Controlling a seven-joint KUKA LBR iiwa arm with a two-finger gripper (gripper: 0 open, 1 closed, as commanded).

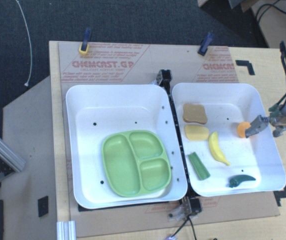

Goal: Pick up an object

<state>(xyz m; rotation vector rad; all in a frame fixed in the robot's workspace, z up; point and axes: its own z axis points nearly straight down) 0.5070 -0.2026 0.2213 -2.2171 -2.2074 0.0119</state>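
The right bin [263, 101] holds several toy foods. A brown bread slice [195, 113] lies at its back left, with a pale yellow piece [197, 132] just in front of it. A banana [217, 147] lies in the middle. A green stick [199, 165] and a dark teal pepper [241, 180] rest near the front. A small orange piece [243, 129] sits by the right wall. My gripper [259, 124] reaches in over the right rim, its grey tip right beside the orange piece.
The left bin [78, 109] holds a light green divided plate [136, 162]. A black clamp [164, 76] joins the bins at the back, and blue clips [205, 43] pin the cardboard sheet. Cables hang at the right edge near the arm.
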